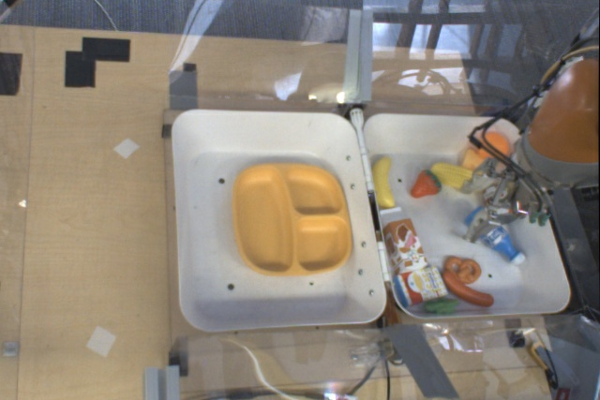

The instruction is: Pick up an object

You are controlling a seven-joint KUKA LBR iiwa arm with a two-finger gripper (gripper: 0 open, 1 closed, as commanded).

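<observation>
Because the toys in the right bin [553, 286] lie so close together, the gripper [495, 206] could bump the blue tube [500, 242] or the corn [450, 174] and push them away. It hangs low over the blue tube, but I cannot tell if it is apart or together. The far right wall is close. The left bin [202, 295] has open room around the yellow tray [292, 218].

In my right bin [553, 290], a blue tube [500, 242] lies flat at three o'clock, just under my gripper [494, 209]. A sausage [466, 281] lies at five, a carton [411, 259] at seven, a banana [382, 182] at ten, a strawberry [426, 185] near centre.
</observation>
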